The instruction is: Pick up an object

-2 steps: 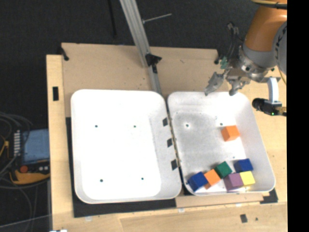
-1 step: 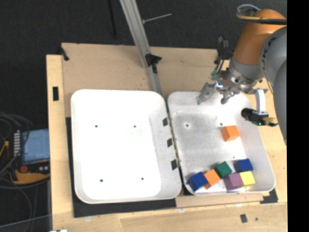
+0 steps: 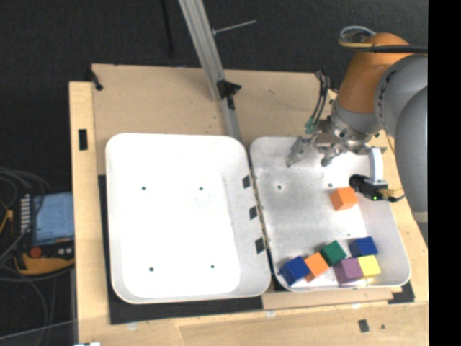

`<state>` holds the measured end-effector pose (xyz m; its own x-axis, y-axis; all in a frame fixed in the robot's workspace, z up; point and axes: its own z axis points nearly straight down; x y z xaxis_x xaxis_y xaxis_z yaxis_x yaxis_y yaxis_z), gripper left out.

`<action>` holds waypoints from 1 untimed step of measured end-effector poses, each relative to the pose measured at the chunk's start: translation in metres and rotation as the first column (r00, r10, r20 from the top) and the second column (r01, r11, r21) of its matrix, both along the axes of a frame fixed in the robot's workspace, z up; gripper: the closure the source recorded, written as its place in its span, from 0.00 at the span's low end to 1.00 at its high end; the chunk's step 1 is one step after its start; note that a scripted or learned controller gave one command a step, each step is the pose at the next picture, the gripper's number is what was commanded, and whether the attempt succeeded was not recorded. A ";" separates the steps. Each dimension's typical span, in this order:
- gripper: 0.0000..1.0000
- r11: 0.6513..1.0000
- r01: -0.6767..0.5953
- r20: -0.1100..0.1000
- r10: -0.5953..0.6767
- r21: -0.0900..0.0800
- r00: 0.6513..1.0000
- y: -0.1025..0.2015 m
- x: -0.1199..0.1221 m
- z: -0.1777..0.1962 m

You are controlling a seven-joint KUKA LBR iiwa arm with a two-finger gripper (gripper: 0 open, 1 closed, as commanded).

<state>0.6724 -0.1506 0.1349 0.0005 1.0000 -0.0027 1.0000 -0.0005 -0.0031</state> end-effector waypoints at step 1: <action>1.00 1.000 0.000 0.009 0.000 -0.001 1.000 -0.001 0.002 0.015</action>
<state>0.6746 -0.1514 0.1497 0.0010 1.0000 -0.0035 1.0000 -0.0010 0.0063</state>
